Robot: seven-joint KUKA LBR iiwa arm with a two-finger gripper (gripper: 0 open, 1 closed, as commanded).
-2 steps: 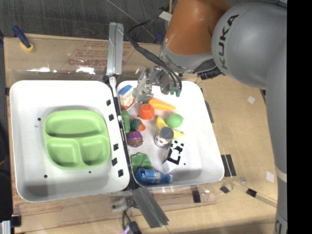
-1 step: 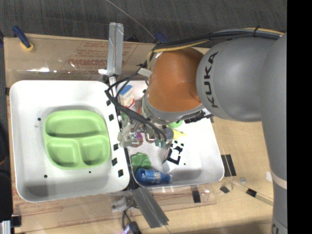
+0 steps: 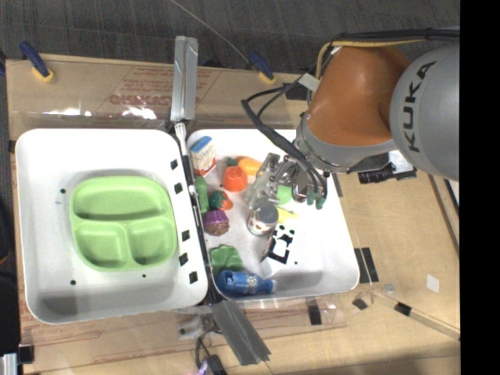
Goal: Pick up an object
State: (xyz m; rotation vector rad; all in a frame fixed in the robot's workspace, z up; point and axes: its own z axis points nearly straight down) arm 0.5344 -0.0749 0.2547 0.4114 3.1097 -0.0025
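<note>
Bins came to two, left bin (image 3: 31,209) and right bin (image 3: 336,248), side by side on the bench. One arm (image 3: 367,100), grey with an orange band, reached over the right bin. One green tray (image 3: 121,221) with three compartments lay in the middle of the left bin. One gripper (image 3: 269,198) hung low over the middle of the right bin; how far it stood open could not be told.

Small things in the right bin, each counted once: a blue bottle (image 3: 244,283) on its side at the near wall, a white bottle (image 3: 203,155) at the far left corner, a green piece (image 3: 225,255) just above the blue bottle, an orange cup (image 3: 234,178) left of the gripper, a purple ball (image 3: 216,223) near the left wall, a silver can (image 3: 262,221) directly under the gripper and touching or nearly touching it, and a black-and-white tag (image 3: 280,247) just beside the can.
</note>
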